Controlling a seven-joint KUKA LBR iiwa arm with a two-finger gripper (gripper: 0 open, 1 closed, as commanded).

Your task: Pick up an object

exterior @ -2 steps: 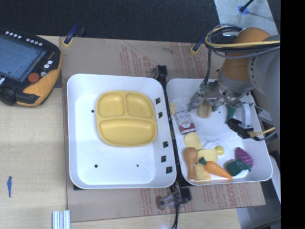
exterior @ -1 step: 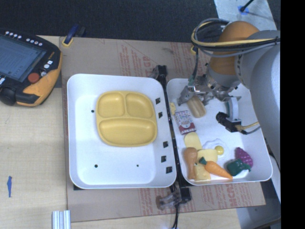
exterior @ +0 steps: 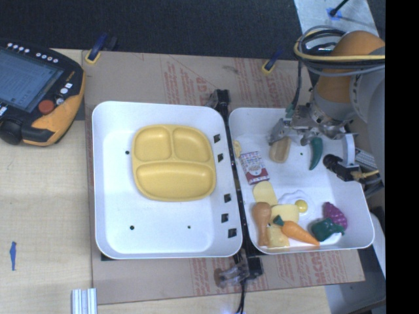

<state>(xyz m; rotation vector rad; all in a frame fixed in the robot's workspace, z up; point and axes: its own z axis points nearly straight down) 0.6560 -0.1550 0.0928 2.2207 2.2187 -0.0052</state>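
Orange carrot (exterior: 300,233): lies at the lower edge of the right bin (exterior: 357,195), its tip pointing to the lower right, touching a pale yellow block (exterior: 281,224) beside it.
Brown piece (exterior: 262,218): stands just left of the yellow block, against the bin's left wall.
Purple grapes (exterior: 334,215): lower right corner of the right bin, touching a dark green toy (exterior: 323,229).
Fried egg toy (exterior: 296,205): white with a yellow middle, between the yellow block and the grapes.
Pale yellow oval (exterior: 264,191): middle left of the right bin.
Red and white packet (exterior: 253,166): above the oval, near the left wall.
Yellow divided plate (exterior: 174,161): middle of the left bin (exterior: 108,175), three compartments.
Tan cylinder (exterior: 281,150): upper part of the right bin, directly under the jaws.
Green pepper (exterior: 316,152): just right of the tan cylinder, hanging downward in the frame.
Jaws (exterior: 292,129): low over the upper part of the right bin; whether they stand wide or narrow I cannot tell.
Arm (exterior: 340,70): grey with an orange band, upper right of the frame.
Teach pendant (exterior: 36,93): on the bench (exterior: 46,208), upper left.
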